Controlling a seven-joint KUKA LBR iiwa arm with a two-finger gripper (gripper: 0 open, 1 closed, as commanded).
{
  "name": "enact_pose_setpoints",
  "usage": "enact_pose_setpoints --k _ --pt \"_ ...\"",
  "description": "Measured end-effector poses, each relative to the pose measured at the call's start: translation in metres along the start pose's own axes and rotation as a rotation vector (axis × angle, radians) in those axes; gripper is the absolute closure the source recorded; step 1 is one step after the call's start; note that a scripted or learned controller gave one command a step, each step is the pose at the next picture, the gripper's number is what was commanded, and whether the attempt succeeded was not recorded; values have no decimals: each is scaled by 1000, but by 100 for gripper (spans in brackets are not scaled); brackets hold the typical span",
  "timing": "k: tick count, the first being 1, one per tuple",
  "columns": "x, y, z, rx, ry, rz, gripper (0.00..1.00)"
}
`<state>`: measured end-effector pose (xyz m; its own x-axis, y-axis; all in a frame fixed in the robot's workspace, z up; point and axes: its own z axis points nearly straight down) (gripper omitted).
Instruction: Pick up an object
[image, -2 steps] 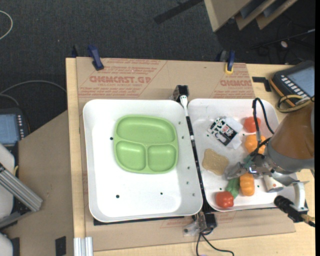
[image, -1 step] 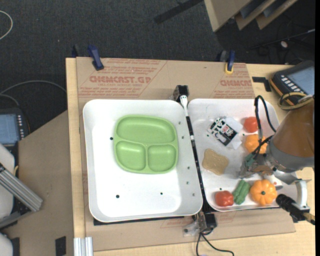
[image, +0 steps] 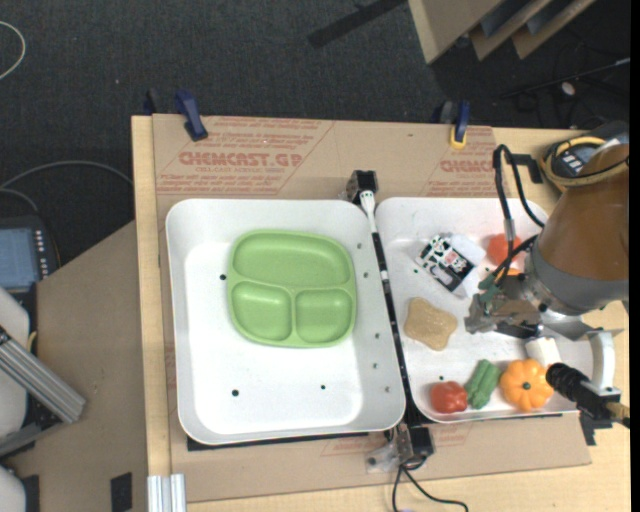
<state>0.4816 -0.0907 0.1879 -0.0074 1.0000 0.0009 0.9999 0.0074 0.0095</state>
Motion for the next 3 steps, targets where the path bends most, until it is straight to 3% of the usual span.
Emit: enact_pose_setpoints --k 2,3 --pt "135 0 -65 5 2 -2 100" --pt "218 1 -151 0 3 -2 100"
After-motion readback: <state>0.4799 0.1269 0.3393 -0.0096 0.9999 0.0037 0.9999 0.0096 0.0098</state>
